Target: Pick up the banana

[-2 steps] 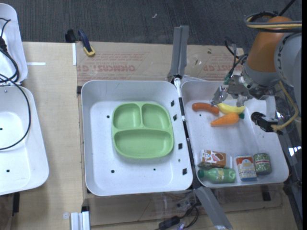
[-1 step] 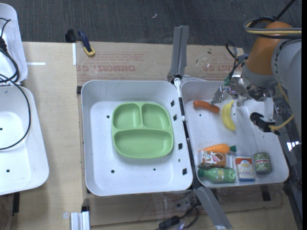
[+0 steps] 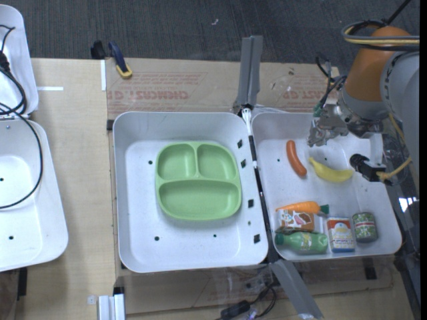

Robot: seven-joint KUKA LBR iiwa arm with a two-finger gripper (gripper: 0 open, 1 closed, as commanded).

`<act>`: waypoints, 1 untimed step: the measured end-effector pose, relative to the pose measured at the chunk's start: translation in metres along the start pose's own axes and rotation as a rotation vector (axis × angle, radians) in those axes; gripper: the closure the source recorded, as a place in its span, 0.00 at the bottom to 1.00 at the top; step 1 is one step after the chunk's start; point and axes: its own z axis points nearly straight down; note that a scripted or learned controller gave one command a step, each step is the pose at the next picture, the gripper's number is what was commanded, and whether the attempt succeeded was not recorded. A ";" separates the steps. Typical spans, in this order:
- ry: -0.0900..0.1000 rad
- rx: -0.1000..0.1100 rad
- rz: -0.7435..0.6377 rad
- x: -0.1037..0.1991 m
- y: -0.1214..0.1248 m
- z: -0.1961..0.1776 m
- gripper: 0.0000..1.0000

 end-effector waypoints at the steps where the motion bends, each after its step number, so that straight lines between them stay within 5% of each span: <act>1: 0.000 0.000 0.000 0.000 0.000 0.000 0.00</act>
